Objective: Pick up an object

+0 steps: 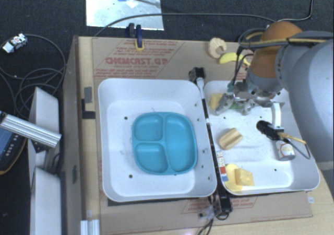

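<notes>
The grey arm (308, 72) takes up the right side and reaches down over the far end of the right bin (302, 176). That bin sits edge to edge with the left bin (112, 103) on the cardboard-covered tabletop (135, 56). The left bin holds a blue divided plate (164, 142), lying flat near its middle.

The gripper (235, 104) hangs low in the right bin's far left corner. Its fingers look parted, with nothing between them. The closest candidate to pick is a pale yellow block (214, 102), which lies just beside the left finger and against the wall shared by the two bins. A tan roll (230, 138) lies nearer the camera in open floor. A yellow wedge (242, 178) rests by the bin's near edge, well apart from the gripper.

The main risk, as I judge it, is the block's position. It is off to one side of the fingers rather than between them, so closing here would likely catch air or nudge it along the wall. A straight descent could also push one finger onto the bin rim or the block's top, tipping it instead of straddling it. The roll, standing free, would probably allow a cleaner approach.
</notes>
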Available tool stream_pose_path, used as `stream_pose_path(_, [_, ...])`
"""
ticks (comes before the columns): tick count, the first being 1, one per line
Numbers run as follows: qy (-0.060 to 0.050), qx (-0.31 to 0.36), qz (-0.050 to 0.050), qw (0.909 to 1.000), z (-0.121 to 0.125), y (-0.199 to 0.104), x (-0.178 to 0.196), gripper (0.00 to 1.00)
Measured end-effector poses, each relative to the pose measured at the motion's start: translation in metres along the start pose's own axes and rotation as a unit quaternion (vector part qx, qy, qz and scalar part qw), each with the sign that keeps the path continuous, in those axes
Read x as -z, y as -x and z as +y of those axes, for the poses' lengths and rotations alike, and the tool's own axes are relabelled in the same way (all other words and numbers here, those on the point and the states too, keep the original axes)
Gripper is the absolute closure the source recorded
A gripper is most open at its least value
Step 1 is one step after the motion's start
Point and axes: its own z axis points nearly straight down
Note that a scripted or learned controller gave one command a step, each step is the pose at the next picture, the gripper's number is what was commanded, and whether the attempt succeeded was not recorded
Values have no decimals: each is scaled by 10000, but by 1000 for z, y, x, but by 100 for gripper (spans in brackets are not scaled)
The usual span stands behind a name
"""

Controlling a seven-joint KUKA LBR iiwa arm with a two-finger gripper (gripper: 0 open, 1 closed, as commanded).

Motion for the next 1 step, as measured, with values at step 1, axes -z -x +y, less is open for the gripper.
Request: stream_pose_path(1, [74,29,-13,10000,5,6,42,0])
